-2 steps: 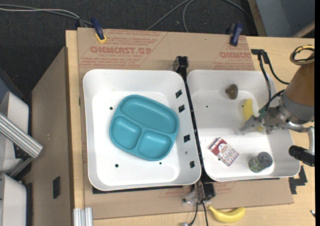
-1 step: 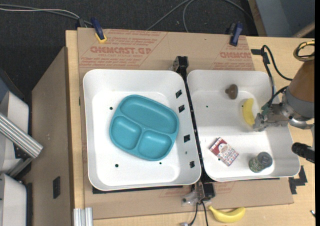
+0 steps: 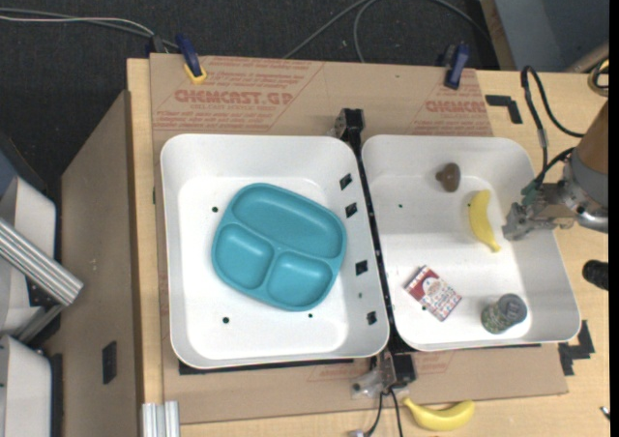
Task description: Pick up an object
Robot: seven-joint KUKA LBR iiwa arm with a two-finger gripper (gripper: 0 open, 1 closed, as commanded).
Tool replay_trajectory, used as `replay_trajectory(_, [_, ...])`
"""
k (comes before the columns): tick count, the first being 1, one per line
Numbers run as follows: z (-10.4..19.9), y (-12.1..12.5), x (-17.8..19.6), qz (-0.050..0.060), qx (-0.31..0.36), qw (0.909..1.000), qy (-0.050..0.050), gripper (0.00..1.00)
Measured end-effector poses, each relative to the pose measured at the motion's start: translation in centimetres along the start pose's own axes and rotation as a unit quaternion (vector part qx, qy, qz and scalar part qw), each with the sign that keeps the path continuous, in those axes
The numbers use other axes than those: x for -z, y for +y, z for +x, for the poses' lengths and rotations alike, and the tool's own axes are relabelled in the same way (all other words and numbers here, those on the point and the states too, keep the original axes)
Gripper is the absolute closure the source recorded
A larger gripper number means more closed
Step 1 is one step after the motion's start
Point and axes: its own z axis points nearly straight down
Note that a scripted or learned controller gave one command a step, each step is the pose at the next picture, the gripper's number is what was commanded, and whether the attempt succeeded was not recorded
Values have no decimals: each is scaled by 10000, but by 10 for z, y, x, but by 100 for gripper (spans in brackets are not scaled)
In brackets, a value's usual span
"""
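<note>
The right bin [image 3: 542,261] holds a yellow banana [image 3: 483,219] near its middle right, a small brown lump [image 3: 448,175] towards the back, a red and white packet [image 3: 431,293] at the front, and a grey-green round object [image 3: 504,312] in the front right corner. My gripper [image 3: 523,216] reaches in over the right rim, just right of the banana and close to it. Nothing shows as held. The left bin [image 3: 184,261] holds a teal divided plate [image 3: 279,246].
A second banana [image 3: 440,414] lies on the bench in front of the bins. Clamps [image 3: 192,63] and cables sit along the cardboard's back edge. A black divider [image 3: 360,222] runs between the bins. The arm's wrist [image 3: 590,184] hangs over the right rim.
</note>
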Motion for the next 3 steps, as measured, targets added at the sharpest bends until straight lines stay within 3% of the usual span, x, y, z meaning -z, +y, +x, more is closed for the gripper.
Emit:
replay_trajectory(1, [7,-4,50,-5,3,10000,0,100])
replay_trajectory(2, [7,-2,66,10,3,10000,5,100])
replay_trajectory(3, [60,-3,74,30,27,10000,27,100])
